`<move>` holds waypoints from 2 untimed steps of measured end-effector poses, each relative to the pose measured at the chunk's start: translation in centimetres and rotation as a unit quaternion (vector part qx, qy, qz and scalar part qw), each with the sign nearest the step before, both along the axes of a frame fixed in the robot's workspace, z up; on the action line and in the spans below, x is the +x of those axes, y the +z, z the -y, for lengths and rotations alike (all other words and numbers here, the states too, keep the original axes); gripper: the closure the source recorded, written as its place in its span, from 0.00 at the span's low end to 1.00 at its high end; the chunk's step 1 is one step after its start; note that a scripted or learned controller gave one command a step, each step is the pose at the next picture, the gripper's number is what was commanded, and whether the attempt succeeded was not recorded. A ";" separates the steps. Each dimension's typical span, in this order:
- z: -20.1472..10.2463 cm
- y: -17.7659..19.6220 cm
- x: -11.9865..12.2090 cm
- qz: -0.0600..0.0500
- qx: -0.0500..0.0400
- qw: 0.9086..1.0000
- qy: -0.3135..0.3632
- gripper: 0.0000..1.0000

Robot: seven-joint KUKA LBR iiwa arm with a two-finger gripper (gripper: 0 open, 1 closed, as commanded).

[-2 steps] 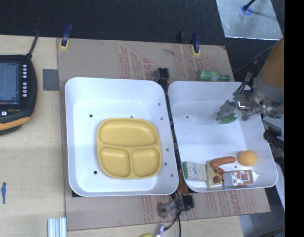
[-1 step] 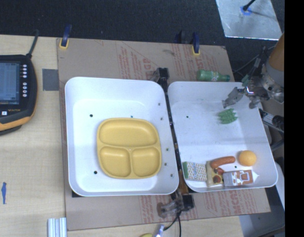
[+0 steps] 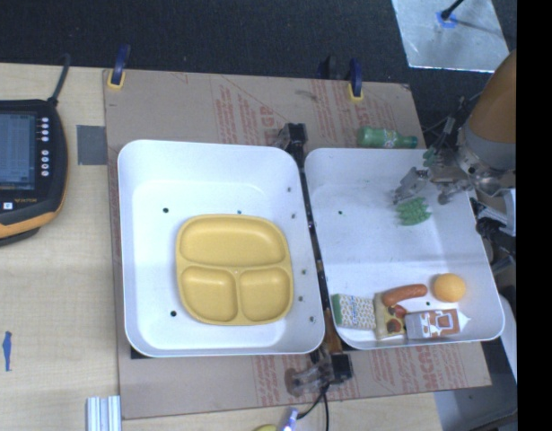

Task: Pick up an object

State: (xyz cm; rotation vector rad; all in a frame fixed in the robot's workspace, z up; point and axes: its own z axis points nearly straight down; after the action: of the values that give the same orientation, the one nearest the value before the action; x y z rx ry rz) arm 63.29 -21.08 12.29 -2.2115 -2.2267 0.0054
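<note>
Jaws (image 3: pixel 417 189) above green toy (image 3: pixel 413 211)

Grey arm (image 3: pixel 487 142) with a rounded orange band, dull metal gripper (image 3: pixel 423 185) of angular linkages, dark cables near the wrist

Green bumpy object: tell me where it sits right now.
The green bumpy object lies in the right bin, in its upper right part, just below the gripper, well apart from the orange ball near the bin's bottom edge.
</note>
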 end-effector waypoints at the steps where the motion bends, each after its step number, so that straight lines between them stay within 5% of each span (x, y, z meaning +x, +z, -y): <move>1: -2.6 0.6 0.2 0.000 0.000 1.000 -0.001 0.00; 2: 0.1 -1.8 0.3 0.000 0.000 1.000 -0.002 0.00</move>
State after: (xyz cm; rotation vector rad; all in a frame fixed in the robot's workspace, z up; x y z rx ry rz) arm 63.60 -21.19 10.50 -2.2156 -2.2232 0.0049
